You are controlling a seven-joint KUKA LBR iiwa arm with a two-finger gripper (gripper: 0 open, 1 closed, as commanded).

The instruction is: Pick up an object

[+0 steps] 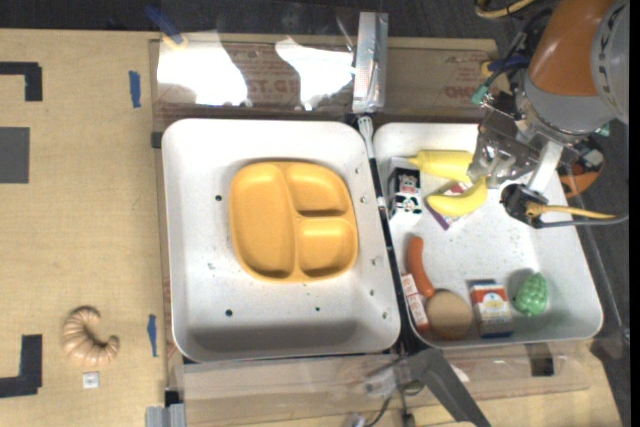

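My gripper [487,173] hangs over the back of the right bin [575,255], its tip right at the right end of two yellow banana-shaped pieces. One yellow piece [443,161] lies near the bin's back wall. The other yellow piece [455,202] is just in front of it, touching or very close to the gripper's tip. Whether either one is gripped cannot be seen. A small black-and-white card [406,192] lies to their left.
At the right bin's front lie a red sausage [419,267], a brown potato [449,312], a small red-and-white box [489,304] and a green ball [531,294]. The left bin [190,215] holds a yellow divided plate [293,219]. A croissant-like toy [89,336] lies on the bench, far left.
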